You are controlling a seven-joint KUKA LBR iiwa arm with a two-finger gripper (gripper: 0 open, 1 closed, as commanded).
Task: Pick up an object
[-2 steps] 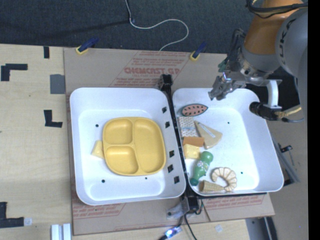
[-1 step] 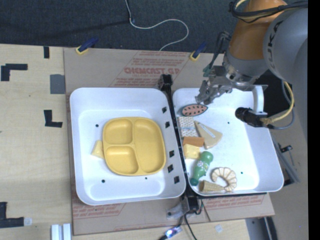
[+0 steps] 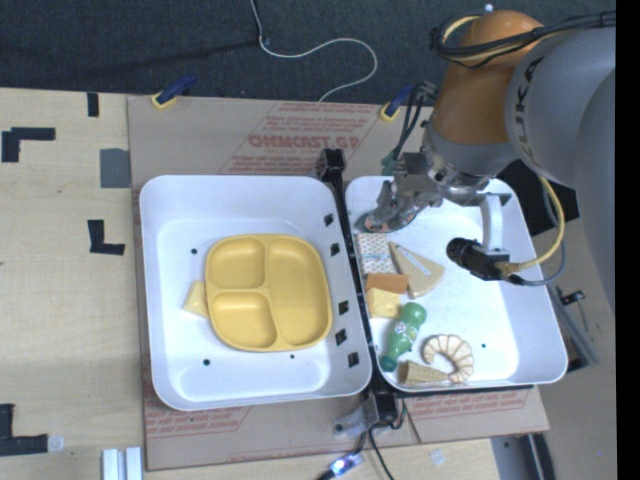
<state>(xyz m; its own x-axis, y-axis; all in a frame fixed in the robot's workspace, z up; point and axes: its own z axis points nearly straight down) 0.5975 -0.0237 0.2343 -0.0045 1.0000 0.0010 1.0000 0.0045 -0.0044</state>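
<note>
Two white bins sit side by side on the bench (image 3: 60, 298), on a cardboard sheet (image 3: 250, 133). The left bin (image 3: 175, 208) holds one yellow divided plate (image 3: 268, 291) with three compartments, lying flat near the bin's middle; one pale yellow wedge-shaped piece (image 3: 194, 298) pokes out from under the plate's left edge. The right bin (image 3: 520, 338) holds a cluster of small items along its left wall: one patterned card or packet (image 3: 373, 253) nearest the top, one cream triangular wedge (image 3: 418, 267) just right of it, one orange-yellow block (image 3: 384, 293) below, one green bottle-like item (image 3: 402, 330), one croissant-shaped piece (image 3: 449, 355), and one tan wedge (image 3: 420, 373) touching the croissant at the bin's lower edge. That makes six loose items in the right bin, two in the left. One arm (image 3: 490, 78), grey with an orange band, reaches in from the right; its gripper (image 3: 388, 211) hangs over the upper left corner of the right bin, just above the patterned card. The fingers are too dark and cluttered to read: their opening cannot be told, nor whether anything sits between them. One black cylindrical part (image 3: 470, 255) projects on the arm's near side over the bin. One thin cable (image 3: 300, 48) loops across the dark floor behind the bench.
</note>
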